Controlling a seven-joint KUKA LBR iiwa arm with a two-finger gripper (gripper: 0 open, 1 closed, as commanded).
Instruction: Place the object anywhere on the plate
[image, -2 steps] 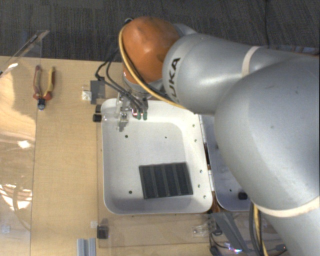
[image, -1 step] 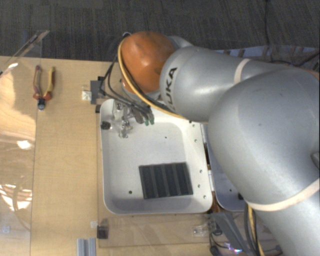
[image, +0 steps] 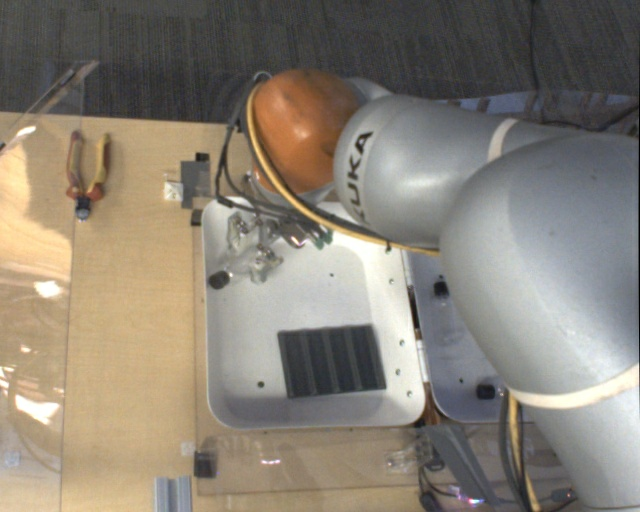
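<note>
Wooden bench top (image: 130, 330), pale brown, carries at its far left one pair of pliers with red and yellow handles (image: 86, 170), lying well apart from the bins. To the right of it is the left shallow white plastic bin (image: 240, 340). On the floor of this bin, near its left wall, lies one small black roundish object (image: 217, 280); it is too small to tell its material or its exact form. It lies free on the white floor, just beside the gripper and lower left of it. The metal two-finger gripper (image: 255, 248) hangs over the upper left part of the same bin. How far it is open I cannot tell, because its shiny parts blur together. Further right, in the lower middle of the bin, lies one dark grey rectangular plate with ribs (image: 331, 361), flat and well apart from the black object. The right shallow white bin (image: 455, 350) is mostly covered by the one grey arm (image: 430, 170).
</note>
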